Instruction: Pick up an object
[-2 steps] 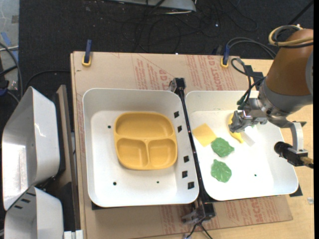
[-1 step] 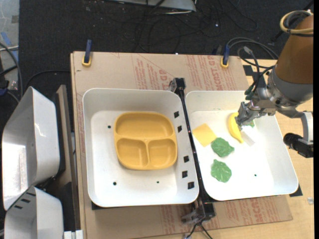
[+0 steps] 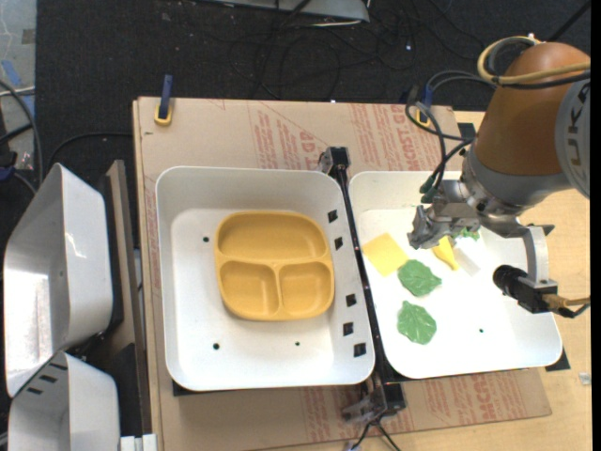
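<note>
Low over the right bin (image 3: 526, 346), the gripper (image 3: 434, 231) hung near the bin's upper middle; whether its jaws were apart or together could not be told from above. Just beside it lay a small yellow piece (image 3: 445, 251), narrow and wedge-like, its long axis running diagonally from upper left to lower right, partly hidden under the wrist. A flat yellow square (image 3: 383, 254) sat to its left, and two crinkled green leafy pieces (image 3: 418, 278) (image 3: 416, 321) lay below, one nearer the front. The left bin (image 3: 178, 346) held a yellow divided tray (image 3: 275, 264) with three compartments. Both bins rested on a brown cardboard sheet (image 3: 282, 130), with dark floor and cables beyond
</note>
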Motion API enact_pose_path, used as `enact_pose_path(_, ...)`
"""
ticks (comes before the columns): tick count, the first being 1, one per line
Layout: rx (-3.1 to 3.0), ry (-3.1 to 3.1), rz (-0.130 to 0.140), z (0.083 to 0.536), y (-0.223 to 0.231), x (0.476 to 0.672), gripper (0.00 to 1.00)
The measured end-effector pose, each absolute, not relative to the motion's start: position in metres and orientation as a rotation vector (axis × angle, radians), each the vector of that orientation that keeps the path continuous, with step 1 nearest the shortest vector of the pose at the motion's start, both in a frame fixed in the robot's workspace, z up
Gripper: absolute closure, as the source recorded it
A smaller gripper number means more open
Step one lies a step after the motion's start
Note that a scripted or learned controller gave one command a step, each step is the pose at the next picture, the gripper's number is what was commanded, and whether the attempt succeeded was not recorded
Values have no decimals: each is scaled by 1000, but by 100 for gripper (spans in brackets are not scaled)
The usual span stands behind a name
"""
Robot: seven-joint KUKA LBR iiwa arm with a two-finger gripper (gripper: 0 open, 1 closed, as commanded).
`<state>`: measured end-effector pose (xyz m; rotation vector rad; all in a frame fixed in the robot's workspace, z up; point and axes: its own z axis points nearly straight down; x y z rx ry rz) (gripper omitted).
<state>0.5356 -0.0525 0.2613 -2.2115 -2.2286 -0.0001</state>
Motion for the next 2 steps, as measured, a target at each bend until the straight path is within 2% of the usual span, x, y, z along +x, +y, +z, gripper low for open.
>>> enact_pose_path(1,-2210,-2229,0,251,5,525,100)
enact_pose_path(2,-2211,-2230,-1,251,53,522,100)
